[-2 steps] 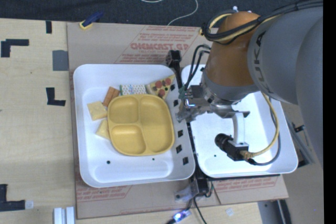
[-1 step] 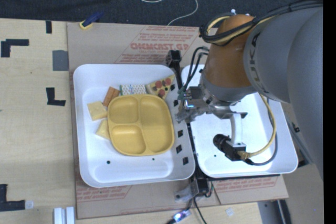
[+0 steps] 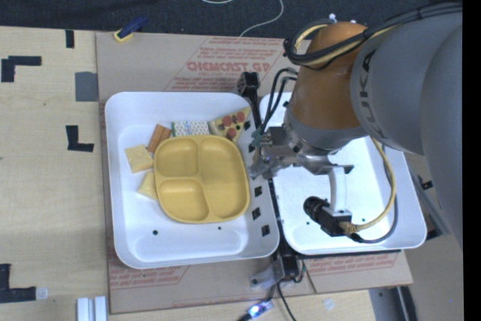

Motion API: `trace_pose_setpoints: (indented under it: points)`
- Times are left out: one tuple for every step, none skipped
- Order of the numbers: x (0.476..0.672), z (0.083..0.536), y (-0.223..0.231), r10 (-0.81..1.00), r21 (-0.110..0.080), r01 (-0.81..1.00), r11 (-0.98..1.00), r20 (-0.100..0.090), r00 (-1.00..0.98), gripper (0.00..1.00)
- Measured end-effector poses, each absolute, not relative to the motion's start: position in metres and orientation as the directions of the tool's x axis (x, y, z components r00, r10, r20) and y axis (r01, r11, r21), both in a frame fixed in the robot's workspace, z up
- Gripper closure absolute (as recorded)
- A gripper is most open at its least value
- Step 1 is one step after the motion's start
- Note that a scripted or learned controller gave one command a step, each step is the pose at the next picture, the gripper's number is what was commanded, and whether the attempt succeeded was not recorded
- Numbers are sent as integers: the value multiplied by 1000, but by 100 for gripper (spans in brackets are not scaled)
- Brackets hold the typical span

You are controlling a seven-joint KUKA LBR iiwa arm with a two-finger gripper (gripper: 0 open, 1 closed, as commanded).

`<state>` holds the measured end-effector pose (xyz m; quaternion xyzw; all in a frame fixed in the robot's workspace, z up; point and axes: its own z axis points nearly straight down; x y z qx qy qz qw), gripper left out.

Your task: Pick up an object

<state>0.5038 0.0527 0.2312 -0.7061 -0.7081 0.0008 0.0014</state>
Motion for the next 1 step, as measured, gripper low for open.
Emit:
trace_pose_setpoints:
  points:
    - [506,225,55,1000,-4,1000,1,-1,-1,100]
